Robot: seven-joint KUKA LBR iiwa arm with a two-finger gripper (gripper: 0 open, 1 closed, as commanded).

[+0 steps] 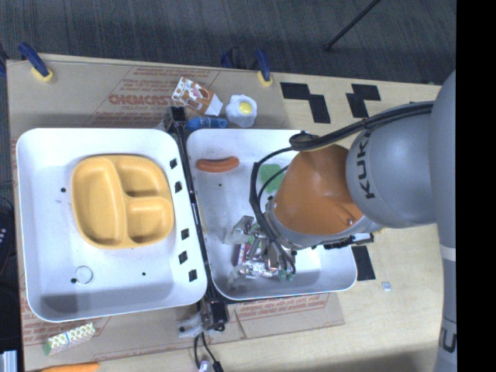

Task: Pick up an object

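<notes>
Reaching into the right shallow white bin [341, 281], the tool [260, 258] hangs low near its front wall; whether it is spread, I cannot tell. Farther back lies a brown sausage-shaped toy [218, 163], and the left white bin [39, 208] holds a yellow divided plastic tray [122, 200].

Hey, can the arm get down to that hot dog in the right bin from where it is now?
Probably yes. The hot dog lies alone on bare floor at the far end of the right bin, with nothing on top of it. The gripper sits low at the near end, so it would need to shift across.
</notes>
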